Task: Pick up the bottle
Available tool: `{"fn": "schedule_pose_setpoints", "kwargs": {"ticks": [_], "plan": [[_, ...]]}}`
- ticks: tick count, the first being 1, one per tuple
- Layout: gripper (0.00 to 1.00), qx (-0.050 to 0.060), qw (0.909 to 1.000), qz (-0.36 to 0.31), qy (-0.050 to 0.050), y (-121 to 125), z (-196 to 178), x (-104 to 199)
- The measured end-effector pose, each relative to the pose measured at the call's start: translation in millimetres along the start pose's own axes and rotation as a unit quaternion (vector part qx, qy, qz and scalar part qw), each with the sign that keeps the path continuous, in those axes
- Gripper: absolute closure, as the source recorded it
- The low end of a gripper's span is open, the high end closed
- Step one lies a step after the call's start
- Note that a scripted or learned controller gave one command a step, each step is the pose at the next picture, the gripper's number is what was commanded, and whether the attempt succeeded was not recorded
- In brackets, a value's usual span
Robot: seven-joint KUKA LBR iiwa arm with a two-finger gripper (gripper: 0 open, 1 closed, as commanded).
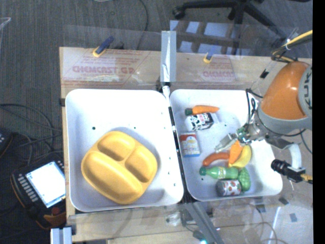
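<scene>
Over in the left bin (76,105): yellow sectioned tray (120,165), bare white floor all round it. Across the divider, right bin (179,105), crowded toward its front right corner. Green bottle (220,173) lying on its side near the front wall, cap pointing left, red can (229,187) just below, banana (244,156) above. Gripper (229,142) low over the pile; open or closed, cannot tell.

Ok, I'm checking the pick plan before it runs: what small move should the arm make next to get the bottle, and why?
Probably shift the gripper toward the near edge of the right bin before lowering. It sits over the banana and an orange carrot, while the green bottle lies on its side just beyond them, beside the can.
</scene>
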State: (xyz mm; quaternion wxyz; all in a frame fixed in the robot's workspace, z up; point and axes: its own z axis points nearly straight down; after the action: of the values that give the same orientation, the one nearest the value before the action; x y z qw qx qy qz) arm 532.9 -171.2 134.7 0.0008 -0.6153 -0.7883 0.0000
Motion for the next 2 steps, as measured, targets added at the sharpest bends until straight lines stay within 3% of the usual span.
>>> {"fn": "schedule_pose_setpoints", "kwargs": {"ticks": [1, 2], "plan": [[0.00, -0.003, 0.9998, 0.019, -0.002, 65.6, 42.8, 27.7], [0.00, -0.006, 0.9956, -0.093, -0.005, 11.8, 43.6, -8.0]]}}
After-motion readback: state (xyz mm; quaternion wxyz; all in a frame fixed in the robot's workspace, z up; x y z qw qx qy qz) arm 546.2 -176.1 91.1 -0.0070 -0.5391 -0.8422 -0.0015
